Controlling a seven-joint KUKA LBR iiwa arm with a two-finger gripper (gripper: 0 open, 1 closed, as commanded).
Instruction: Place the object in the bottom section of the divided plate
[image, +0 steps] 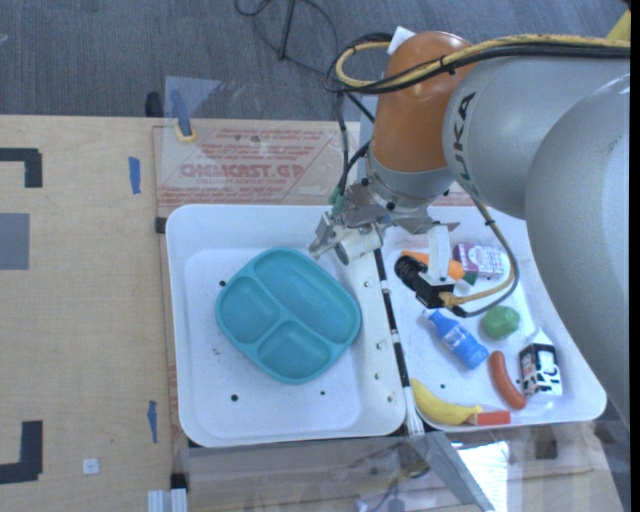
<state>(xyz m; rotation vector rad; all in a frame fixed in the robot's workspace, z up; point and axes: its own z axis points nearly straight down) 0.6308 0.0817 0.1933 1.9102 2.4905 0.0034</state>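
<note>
A teal divided plate (262, 300) lies tilted in the left white bin (200, 400), with one large compartment and two smaller ones; nothing lies in any of them. My gripper (338, 242) hangs over the left bin's far right corner, just past the plate's upper right rim. I see no object in it. The loose objects are all in the right bin (580, 395): a blue bottle (458, 340), a green ball (500, 322), a red sausage (507, 380), a banana (440, 403) and a purple box (480, 260).
A black-and-white item (540, 368) lies near the right bin's right wall. An orange piece (455, 268) sits beside the purple box. The ridge (390, 330) between the bins runs just right of the plate. The arm's bulk covers the right bin's far side.
</note>
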